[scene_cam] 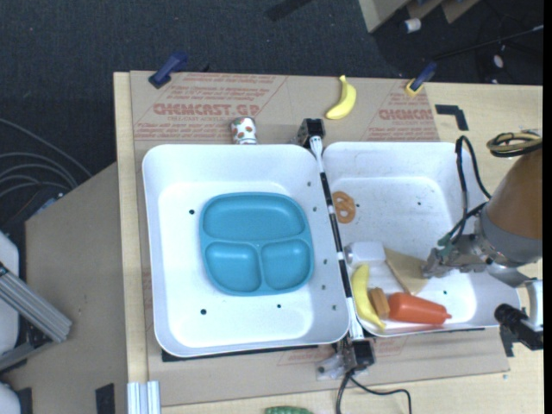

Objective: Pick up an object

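Note:
The right bin [405,166] holds several small items. A brown pretzel [344,206] lies by its left wall. Near the front are a white block [366,252], a tan wedge [404,272], a yellow banana [363,294], a small brownish piece [379,301] and an orange-red carrot [417,309]. My gripper [438,263] hangs low over the right bin, at the right end of the tan wedge and just above the carrot. The grey arm with its orange band [522,205] comes in from the right.
In the left bin [164,231] rests a blue divided plate [255,241]. On the board behind the bins lie a second banana [341,101], a small spotted white object [244,129] and two blue clips [167,71] [421,78]. A black cable [461,158] loops over the right bin's back.

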You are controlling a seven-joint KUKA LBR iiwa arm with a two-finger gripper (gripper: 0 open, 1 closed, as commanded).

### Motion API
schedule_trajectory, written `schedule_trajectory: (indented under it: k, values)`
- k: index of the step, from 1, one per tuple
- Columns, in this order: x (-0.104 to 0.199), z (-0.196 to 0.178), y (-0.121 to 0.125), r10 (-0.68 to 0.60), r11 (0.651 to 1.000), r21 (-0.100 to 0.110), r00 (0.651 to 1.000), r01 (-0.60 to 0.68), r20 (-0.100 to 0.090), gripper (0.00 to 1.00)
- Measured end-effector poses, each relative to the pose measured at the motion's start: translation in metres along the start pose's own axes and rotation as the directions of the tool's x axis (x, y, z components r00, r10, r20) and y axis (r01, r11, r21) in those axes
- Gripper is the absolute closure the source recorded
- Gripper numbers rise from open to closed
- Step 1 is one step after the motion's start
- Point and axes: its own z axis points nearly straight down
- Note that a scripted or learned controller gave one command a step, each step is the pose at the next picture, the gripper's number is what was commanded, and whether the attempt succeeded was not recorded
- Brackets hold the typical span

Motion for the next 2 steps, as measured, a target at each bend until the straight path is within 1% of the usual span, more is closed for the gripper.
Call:
schedule_trajectory:
  k: [1, 2]
  values:
    - [0.040, -0.092, 0.095, -0.003, 1.000, 0.001, 1.000, 0.003, 0.000, 1.00]
    - [0.090, -0.145, 0.092, -0.003, 1.000, 0.001, 1.000, 0.003, 0.000, 1.00]
